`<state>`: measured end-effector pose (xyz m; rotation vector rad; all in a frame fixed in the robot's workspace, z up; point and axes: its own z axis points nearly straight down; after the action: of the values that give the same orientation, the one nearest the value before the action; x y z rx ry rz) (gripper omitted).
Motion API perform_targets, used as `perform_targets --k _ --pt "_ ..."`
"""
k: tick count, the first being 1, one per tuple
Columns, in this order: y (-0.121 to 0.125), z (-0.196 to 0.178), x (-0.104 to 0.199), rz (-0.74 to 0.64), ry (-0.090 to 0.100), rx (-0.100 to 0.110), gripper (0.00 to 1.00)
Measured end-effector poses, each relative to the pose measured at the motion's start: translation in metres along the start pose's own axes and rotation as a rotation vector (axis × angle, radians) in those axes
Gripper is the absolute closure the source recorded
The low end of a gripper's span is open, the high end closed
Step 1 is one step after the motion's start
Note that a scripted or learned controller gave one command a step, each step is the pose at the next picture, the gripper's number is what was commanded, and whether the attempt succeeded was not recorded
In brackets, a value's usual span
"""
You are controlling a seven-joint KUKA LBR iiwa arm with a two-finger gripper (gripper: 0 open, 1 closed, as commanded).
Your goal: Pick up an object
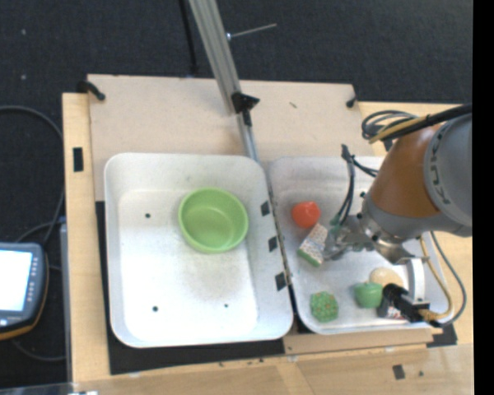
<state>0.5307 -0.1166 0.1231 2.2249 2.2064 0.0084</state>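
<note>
The right bin (313, 174) holds several small objects. A red ball (305, 214) lies near its left wall. Just below it, a small white and green block (312, 246) sits tilted. My gripper (337, 243) is low in the bin, right against the block's right side, and whether it grips the block is unclear. A knobby green piece (323, 305) lies at the front of the bin. A smooth green object (366, 294) and a pale cream one (384, 276) sit under the arm's wrist.
A green bowl (213, 220) stands in the left bin (148, 303). A slanted metal pole (221, 56) rises behind the bins. The grey and orange arm (412, 183) covers the right bin's right side. Cables (432, 303) trail by its front right corner.
</note>
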Motion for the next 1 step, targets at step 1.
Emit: perform_targets --k 1 --pt "0.0051 -0.044 0.0021 -0.012 0.001 0.003 1.0"
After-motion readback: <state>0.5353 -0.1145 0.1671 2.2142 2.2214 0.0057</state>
